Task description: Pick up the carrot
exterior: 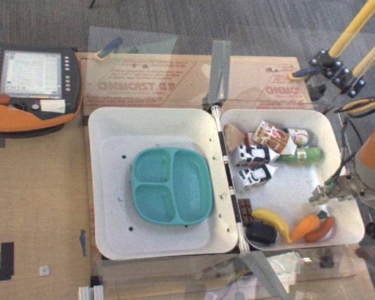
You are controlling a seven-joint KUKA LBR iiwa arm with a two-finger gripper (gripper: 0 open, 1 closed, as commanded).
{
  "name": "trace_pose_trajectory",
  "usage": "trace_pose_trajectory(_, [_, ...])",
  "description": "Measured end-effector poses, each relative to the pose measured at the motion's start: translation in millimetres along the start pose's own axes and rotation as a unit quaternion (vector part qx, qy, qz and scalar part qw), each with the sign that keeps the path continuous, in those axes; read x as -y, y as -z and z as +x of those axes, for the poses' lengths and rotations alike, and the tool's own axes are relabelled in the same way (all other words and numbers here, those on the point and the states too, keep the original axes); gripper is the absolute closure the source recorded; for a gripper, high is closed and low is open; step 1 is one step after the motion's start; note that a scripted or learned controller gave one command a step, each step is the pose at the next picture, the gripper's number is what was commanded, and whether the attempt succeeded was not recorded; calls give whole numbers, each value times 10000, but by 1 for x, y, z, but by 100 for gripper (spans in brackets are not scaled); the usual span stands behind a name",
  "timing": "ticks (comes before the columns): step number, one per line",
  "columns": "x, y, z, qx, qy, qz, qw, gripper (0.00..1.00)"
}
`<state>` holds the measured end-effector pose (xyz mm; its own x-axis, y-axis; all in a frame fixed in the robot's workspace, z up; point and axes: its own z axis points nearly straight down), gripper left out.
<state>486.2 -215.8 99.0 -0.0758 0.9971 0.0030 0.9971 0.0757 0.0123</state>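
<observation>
A grey carpeted floor lies beyond a brown bench [37, 192] that carries two shallow white bins side by side, with a control pendant [31, 86] resting at the far left.

The carrot [306, 225] lies in the near right corner of the right bin [287, 115], its green top pointing up toward the far right. Touching it on the right is a reddish sausage-shaped piece [323, 229], and just to its left a banana [272, 220] curves beside a small black object [261, 233]. Farther back in the same bin sit two black-and-white cartons [253, 164], a red-and-white carton [270, 135] and a green bottle [303, 155]. The left bin [106, 130] holds a teal divided plate [172, 185].

The gripper [328, 191] hangs over the right side of the right bin, just beyond the carrot's leafy end and apart from it. Whether its end is wide or narrow I cannot tell from this slant; nothing is seen caught in it.

By my reading this is the approach step: the carrot sits untouched on the bin floor. The next move would call for shifting a little nearer and leftward to come over the carrot's body, then descending. The neighbouring sausage piece presses close, so a grasp across the carrot's narrow width, lined up clear of that neighbour, looks the safer choice.
</observation>
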Motion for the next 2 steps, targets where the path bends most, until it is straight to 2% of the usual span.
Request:
trace_pose_trajectory(1, [-1, -1, 4, -46, 26, 18, 10000, 0])
trace_pose_trajectory(2, [0, -9, 3, -61, 320, 28, 9995, 0])
